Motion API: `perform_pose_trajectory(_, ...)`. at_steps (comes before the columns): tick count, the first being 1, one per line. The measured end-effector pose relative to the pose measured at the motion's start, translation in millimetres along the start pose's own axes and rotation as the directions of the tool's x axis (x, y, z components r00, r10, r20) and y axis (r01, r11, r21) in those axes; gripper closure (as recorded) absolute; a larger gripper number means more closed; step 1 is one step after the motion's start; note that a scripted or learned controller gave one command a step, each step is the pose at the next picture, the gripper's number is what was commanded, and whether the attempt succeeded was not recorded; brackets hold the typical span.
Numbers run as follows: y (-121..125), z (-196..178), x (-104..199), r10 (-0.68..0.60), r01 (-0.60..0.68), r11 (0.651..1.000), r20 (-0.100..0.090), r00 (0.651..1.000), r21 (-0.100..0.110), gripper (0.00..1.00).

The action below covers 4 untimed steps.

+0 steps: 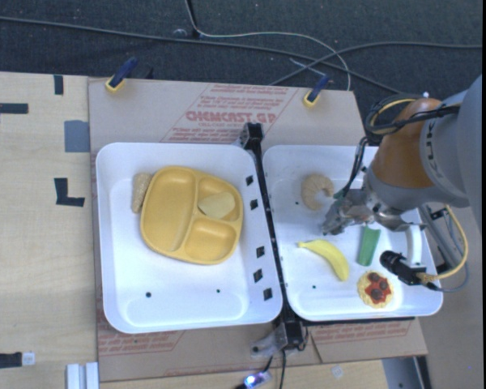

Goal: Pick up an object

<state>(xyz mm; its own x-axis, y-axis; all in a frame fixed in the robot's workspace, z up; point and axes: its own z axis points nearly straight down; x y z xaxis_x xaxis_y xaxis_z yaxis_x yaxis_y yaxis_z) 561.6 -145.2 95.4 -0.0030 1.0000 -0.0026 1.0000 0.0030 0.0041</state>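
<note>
Now we are on the approach — nothing lifted yet.

Our end effector [338, 220] hangs low in the right bin [308, 298], between the bun [316, 190] and the banana [327, 257]; we cannot tell how far it is open, and we see nothing in it. Next, we judge, it must settle over one thing and close — the banana lies nearest. We count four things in that bin: one bun, one banana, one green block [368, 245], one small pizza [377, 289]. In the left bin [113, 298] are one yellow tray [182, 221] and one biscuit [139, 191] tucked at its edge.
</note>
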Motion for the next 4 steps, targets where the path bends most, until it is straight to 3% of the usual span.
perform_pose_trajectory(3, 2.5, -132.4, -6.2, 0.001, -0.001, 1.000, -0.002, 1.000, 0.002, 1.00)
perform_pose_trajectory(4, -9.3, -121.5, 44.7, -0.002, 0.002, 1.000, -0.003, 1.000, 0.008, 1.00)
